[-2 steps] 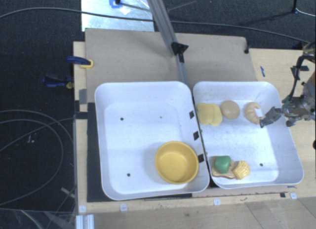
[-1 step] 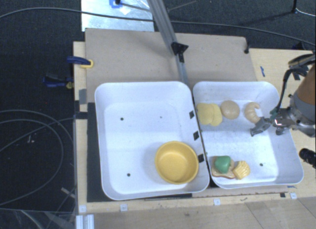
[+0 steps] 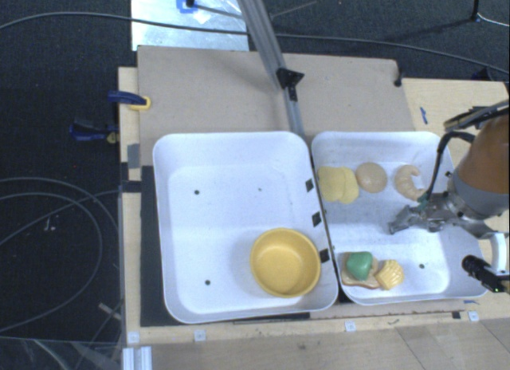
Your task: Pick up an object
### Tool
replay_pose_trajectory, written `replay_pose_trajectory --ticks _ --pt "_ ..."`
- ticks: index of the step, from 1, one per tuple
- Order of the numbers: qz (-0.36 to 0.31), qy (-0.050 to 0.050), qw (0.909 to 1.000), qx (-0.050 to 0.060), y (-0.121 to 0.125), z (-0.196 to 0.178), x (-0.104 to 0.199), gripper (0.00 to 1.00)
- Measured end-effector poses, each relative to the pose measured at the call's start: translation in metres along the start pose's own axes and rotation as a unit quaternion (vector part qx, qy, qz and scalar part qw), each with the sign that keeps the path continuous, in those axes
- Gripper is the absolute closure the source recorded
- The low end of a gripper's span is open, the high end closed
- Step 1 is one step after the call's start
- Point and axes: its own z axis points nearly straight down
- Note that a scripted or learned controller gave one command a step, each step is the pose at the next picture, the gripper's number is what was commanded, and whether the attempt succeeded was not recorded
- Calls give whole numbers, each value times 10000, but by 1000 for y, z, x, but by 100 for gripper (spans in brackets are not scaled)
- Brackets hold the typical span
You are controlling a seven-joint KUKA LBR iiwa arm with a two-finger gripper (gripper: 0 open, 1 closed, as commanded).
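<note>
In the right bin (image 3: 422, 149), my gripper (image 3: 398, 225) hangs low over the bare white floor near the middle, reaching in from the right. Nothing shows at its tip. A pale croissant-shaped piece (image 3: 409, 180) lies just above it, near the far wall. A round beige piece (image 3: 371, 177) and a flat yellow piece (image 3: 339, 184) lie to the upper left. A green piece (image 3: 359, 264) and a ridged yellow piece (image 3: 390, 273) rest on a tan slice (image 3: 356, 281) at the front, below and left of the gripper.
A yellow bowl (image 3: 285, 261) sits at the front right of the left bin (image 3: 207, 201). A grey pole (image 3: 267, 37) slants down to the divide between the bins. The arm's grey and orange wrist (image 3: 482, 169) covers the right bin's right side.
</note>
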Motion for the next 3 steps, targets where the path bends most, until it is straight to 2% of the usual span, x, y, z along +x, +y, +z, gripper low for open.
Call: replay_pose_trajectory --ticks 1,3 --pt "2 -16 10000 -33 2 -14 -1 100" --pt "-28 -24 10000 -56 15 -140 -7 100"
